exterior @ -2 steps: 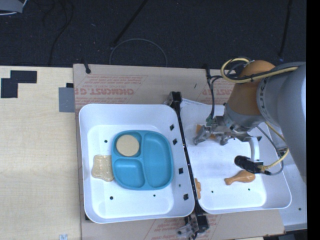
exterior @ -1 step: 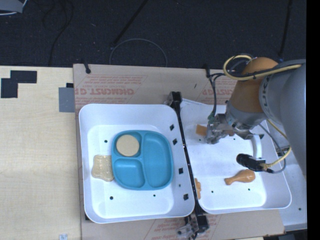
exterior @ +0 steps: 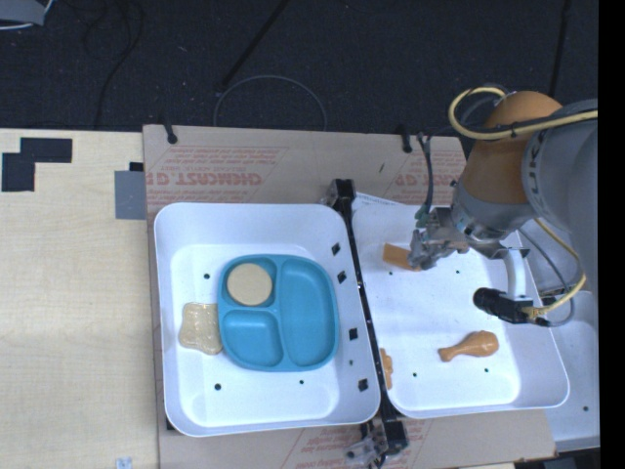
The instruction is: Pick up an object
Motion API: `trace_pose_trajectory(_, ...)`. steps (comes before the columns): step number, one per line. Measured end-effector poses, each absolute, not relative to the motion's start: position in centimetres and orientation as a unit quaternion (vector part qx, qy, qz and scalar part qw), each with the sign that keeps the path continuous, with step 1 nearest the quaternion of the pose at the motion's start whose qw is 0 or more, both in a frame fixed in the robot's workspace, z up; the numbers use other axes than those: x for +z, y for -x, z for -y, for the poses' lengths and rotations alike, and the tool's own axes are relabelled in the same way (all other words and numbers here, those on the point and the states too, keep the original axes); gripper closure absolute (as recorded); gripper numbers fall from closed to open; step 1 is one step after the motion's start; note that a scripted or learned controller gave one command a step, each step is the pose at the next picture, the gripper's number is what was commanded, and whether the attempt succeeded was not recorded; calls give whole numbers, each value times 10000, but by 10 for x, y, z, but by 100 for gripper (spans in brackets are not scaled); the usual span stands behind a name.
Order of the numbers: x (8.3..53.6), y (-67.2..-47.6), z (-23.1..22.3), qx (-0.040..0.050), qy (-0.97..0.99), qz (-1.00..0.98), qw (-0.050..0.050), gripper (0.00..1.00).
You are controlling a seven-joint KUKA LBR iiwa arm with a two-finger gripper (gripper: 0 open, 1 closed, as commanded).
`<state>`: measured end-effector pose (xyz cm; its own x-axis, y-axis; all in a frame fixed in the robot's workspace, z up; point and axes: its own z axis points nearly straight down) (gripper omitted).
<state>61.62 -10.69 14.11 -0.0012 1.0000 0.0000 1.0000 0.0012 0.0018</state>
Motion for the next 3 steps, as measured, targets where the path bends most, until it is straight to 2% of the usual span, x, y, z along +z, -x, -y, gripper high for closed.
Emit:
trace_pose_trajectory(1,185,-622,109,7,-7070,-7072,8,100)
trace_pose_trajectory(2,235,-618,117,7,-7073,-7069,14,100)
trace_pose_trajectory(3,231,-601,77,-9,-7061,-7081,-22,100)
